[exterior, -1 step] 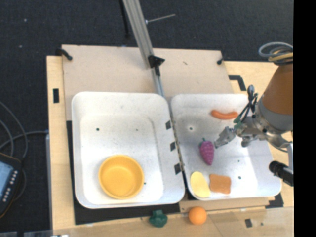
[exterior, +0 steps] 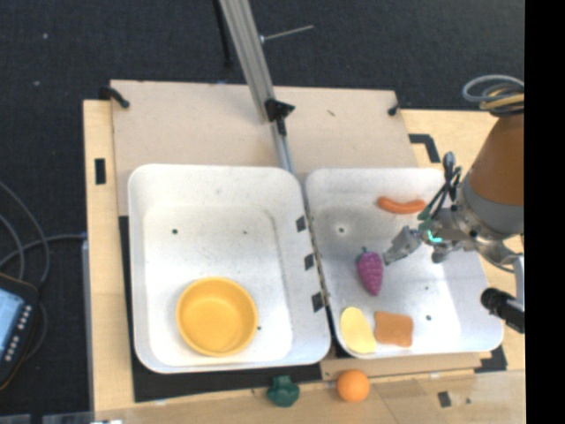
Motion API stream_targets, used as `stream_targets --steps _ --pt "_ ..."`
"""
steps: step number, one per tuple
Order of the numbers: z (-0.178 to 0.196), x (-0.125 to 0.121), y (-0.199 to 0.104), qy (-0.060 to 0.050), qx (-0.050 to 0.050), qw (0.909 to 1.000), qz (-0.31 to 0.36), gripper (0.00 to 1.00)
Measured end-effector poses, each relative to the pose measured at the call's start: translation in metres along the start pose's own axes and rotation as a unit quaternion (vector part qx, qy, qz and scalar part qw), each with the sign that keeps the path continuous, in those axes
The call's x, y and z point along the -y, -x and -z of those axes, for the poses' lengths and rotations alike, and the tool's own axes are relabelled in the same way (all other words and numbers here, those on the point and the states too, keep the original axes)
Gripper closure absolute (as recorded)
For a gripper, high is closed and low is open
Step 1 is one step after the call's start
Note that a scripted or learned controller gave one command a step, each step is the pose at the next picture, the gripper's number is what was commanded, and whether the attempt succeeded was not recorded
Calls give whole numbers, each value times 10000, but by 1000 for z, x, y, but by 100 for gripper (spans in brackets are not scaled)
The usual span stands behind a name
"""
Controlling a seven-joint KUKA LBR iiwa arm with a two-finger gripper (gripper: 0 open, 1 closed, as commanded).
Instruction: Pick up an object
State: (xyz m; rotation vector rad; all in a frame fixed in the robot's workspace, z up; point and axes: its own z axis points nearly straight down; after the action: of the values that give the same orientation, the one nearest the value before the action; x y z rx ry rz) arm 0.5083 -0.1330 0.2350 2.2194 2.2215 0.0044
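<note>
Overall progress: early, as I judge it; nothing is lifted, and every object lies on a bin floor or on the surface.
Arm: the grey arm with its orange band [exterior: 501, 162] reaches in over the right bin [exterior: 340, 201], wrist low above the bin's middle.
End effector: the end effector [exterior: 395, 252] points toward the left, tip just beside the purple grape bunch [exterior: 371, 272]; whether it touches the bunch is unclear.
Finger state: cannot tell; the tip is small and blurred, and nothing is seen between the fingers.
Likely target: the purple grape bunch, lying in the middle of the right bin, nearest the tip; this is a guess from closeness alone.
Other candidates, right bin: an orange sausage-shaped toy [exterior: 401, 205] near the far wall; a pale yellow oval piece [exterior: 356, 328] and an orange block [exterior: 394, 329] side by side at the near wall.
Left bin: the left bin [exterior: 168, 193] holds a yellow bowl [exterior: 217, 315] in its near part, well apart from the arm.
Outside the bins: an orange ball [exterior: 353, 385] and a small green toy [exterior: 282, 391] rest on the surface in front of the bins.
Done: approach to an object, apparently.
Left: closing on the object, securing it, and raising it clear of the bin floor.
</note>
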Motion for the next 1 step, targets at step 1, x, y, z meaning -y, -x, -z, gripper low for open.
stream_targets --steps 1 --pt "-61 -4 -5 -35 6 10000 -7 0"
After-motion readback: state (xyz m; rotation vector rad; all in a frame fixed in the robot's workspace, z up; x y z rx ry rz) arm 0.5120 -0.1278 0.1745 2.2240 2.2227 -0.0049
